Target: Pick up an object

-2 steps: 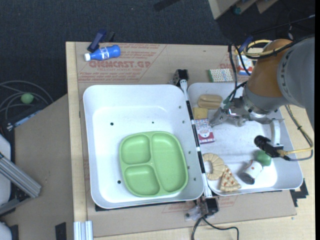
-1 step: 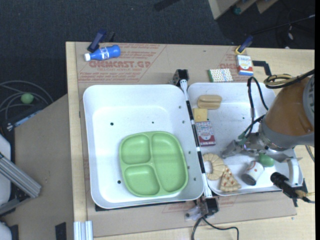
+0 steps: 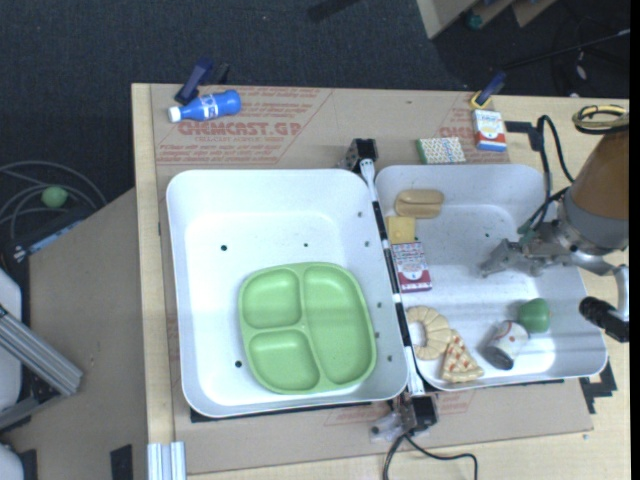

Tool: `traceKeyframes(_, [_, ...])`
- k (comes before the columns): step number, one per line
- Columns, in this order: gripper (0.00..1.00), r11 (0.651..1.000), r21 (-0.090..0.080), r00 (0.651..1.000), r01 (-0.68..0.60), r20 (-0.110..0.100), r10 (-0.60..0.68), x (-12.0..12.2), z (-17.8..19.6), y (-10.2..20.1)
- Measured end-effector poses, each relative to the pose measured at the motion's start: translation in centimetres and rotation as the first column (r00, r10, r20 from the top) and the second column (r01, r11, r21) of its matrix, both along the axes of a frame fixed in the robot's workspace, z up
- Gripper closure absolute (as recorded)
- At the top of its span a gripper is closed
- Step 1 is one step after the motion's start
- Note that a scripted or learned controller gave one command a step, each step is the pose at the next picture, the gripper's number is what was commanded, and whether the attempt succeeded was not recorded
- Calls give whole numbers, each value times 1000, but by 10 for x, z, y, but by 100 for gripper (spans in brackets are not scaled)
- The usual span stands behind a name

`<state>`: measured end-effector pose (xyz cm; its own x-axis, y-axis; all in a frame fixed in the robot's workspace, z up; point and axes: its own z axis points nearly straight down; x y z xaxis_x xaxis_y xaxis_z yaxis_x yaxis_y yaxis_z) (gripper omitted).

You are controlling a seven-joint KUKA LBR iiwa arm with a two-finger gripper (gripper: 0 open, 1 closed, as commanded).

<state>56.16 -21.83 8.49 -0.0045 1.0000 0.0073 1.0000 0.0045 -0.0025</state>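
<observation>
Gripper [image 3: 497, 261] over right bin [image 3: 470, 193]; green ball [image 3: 535, 314] nearby, apart.

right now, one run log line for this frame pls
arm: in from right over right bin | gripper: low, mid-bin, nothing seen held | nearest: green ball | left bin: green tray

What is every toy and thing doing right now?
Green tray: flat in left bin, nothing on it.
Green ball: resting in right bin.
Pizza slice: lying flat.
Blue bottle: on its side, outside the bins.
Gripper: low over right bin, holding nothing.
</observation>
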Motion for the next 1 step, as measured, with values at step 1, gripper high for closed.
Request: traceKeyframes(1, [0, 1000, -9, 1000, 3, 9, -3, 107, 109, -1])
